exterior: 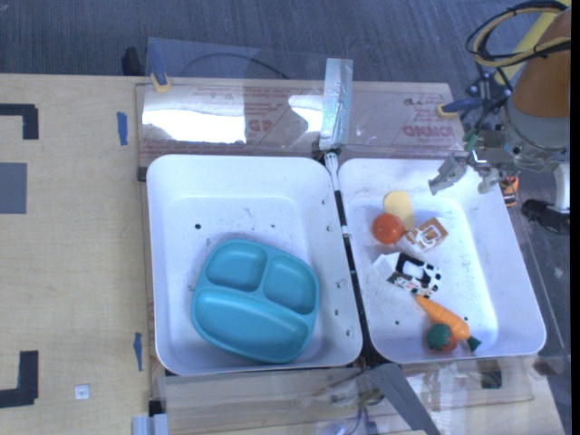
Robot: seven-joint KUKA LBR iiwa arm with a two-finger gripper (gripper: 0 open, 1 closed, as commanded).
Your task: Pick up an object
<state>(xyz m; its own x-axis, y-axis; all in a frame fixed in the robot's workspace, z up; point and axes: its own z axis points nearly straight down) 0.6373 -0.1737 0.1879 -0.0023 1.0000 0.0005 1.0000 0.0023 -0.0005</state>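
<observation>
The right bin (507, 243) holds several small items. A yellow piece (398, 204) lies beside an orange ball (388, 229). A small brown and white box (428, 236) sits right of the ball. Below them is a black and white toy (416, 275), then an orange carrot (443, 314) and a green ball (439, 337). My gripper (467, 172) hangs over the bin's upper right part, above and to the right of the yellow piece. Its two grey fingers (443, 178) stand apart with nothing between them.
A blue divided plate (256, 300) lies in the left bin (181, 198). A clear plastic sheet with a metal strip (337, 105) stands along the back of both bins. Cables (507, 34) loop above the arm at upper right.
</observation>
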